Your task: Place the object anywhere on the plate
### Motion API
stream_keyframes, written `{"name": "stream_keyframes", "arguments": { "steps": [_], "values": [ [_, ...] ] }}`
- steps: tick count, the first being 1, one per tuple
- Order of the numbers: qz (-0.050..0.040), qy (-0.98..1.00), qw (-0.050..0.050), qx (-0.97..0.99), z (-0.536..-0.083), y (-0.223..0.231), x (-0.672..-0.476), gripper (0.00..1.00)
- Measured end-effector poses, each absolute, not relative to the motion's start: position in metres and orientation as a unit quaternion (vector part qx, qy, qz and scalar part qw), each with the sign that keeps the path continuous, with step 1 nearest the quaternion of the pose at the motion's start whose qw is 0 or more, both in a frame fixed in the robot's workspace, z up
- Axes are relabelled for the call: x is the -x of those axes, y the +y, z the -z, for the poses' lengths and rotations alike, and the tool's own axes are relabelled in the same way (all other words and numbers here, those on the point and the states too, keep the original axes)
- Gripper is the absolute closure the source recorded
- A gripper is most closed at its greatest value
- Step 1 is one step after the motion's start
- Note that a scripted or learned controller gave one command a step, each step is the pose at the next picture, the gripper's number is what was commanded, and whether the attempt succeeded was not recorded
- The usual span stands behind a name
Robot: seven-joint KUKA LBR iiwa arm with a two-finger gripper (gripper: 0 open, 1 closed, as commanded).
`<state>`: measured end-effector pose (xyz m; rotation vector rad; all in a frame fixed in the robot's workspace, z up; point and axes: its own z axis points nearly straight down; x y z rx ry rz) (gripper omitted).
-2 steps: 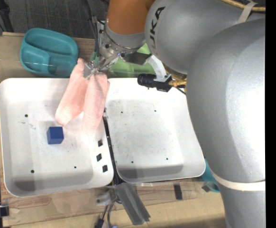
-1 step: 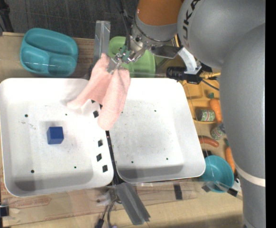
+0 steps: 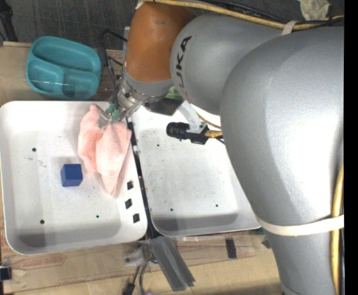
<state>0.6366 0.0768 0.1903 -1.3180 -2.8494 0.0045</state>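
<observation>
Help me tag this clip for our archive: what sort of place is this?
Probably a robotics lab test bench: a grey KUKA arm reaches over two shallow white bins, holding a pink cloth and a blue block, with cables nearby.

pink cloth (image 3: 103, 147) | blue cube (image 3: 71, 174) | teal plate (image 3: 63, 67) | white bins (image 3: 19, 226)

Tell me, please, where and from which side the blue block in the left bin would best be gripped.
Grip the blue block across two opposite flat sides, coming straight down from above. It sits flat on the floor of the left bin, apart from the pink cloth to its right and well clear of the bin walls, so there looks to be room for fingers on either side.
</observation>
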Motion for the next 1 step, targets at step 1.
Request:
{"name": "stream_keyframes", "arguments": {
  "steps": [1],
  "values": [
    [0.0010,-0.893,-0.001,0.450,-0.0933,0.1550,-0.6040,1.00]
  ]
}}
